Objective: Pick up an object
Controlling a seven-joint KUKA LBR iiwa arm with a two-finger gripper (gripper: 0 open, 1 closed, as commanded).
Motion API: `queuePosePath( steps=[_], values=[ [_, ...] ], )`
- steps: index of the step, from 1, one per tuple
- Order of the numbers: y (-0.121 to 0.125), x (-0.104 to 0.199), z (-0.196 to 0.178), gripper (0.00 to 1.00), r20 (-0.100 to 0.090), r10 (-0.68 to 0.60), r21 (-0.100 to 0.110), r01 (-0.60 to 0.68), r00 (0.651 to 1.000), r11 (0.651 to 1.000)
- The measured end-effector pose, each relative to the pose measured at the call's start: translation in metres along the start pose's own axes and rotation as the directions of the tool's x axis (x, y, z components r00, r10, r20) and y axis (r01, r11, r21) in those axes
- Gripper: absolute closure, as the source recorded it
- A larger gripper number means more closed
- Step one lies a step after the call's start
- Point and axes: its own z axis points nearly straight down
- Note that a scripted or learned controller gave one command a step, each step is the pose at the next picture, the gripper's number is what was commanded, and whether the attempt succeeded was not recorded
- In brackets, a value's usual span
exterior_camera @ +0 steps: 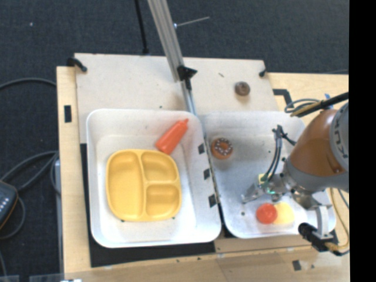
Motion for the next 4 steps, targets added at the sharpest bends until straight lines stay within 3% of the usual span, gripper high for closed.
queuePosePath(
  steps=[4],
  values=[
    [0.0001,0.0000,0.0000,0.00,0.001,0.001,-0.001,-0.001,1.000,1.000]
  ],
)
